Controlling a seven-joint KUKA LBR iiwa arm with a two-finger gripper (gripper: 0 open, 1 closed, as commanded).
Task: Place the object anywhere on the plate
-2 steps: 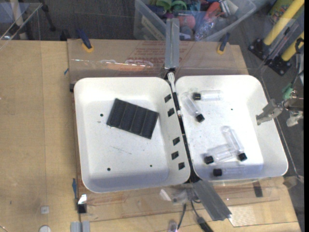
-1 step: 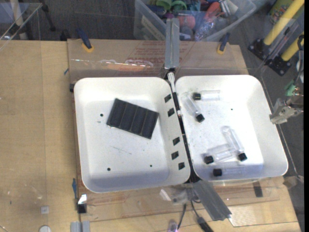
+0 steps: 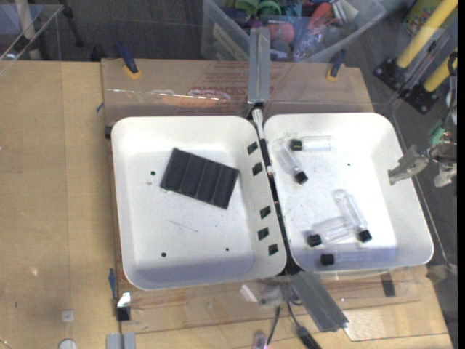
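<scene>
Left bin (image 3: 138,260) lies mostly bare around the black plate (image 3: 200,178) — clear vials (image 3: 349,213) clutter my right bin (image 3: 385,133).

bins (image 3: 131,195) white; plate (image 3: 200,178) black, ribbed; vials (image 3: 347,213) clear, black caps; bench (image 3: 43,195) tan

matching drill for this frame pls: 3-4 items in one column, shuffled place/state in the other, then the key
Items
1. black ridged plate
2. clear vials with black caps
3. gripper
4. clear tub of coloured toys

Places or states
A. off the bench, behind the bins at the top of the view
B. lying flat in the left bin
C. scattered on the floor of the right bin
D. at the right bin's right rim, above the bench

Pairs: 1-B, 2-C, 3-D, 4-A
</scene>
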